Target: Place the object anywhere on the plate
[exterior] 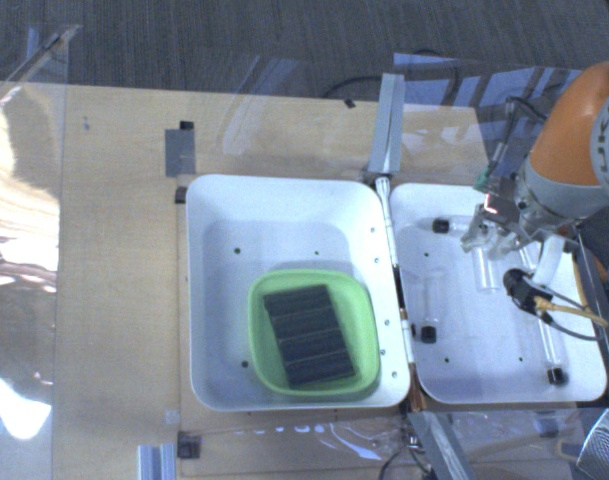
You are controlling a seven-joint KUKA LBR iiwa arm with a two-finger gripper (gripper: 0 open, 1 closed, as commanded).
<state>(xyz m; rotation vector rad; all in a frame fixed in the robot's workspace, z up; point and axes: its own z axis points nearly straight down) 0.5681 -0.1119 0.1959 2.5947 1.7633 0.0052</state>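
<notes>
Left white bin [209, 268]: one green plate [359, 313] bearing a dark ribbed block [307, 335], set toward the near right corner. Right white bin [454, 363]: gripper [506, 258] hanging over its far right part, below the arm's orange band [574, 128].

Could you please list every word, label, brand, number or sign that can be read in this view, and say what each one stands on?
None can be read.
The green plate, the dark ridged block on it, the two white bins and the bench show no print.
The arm's orange band is plain.
</notes>
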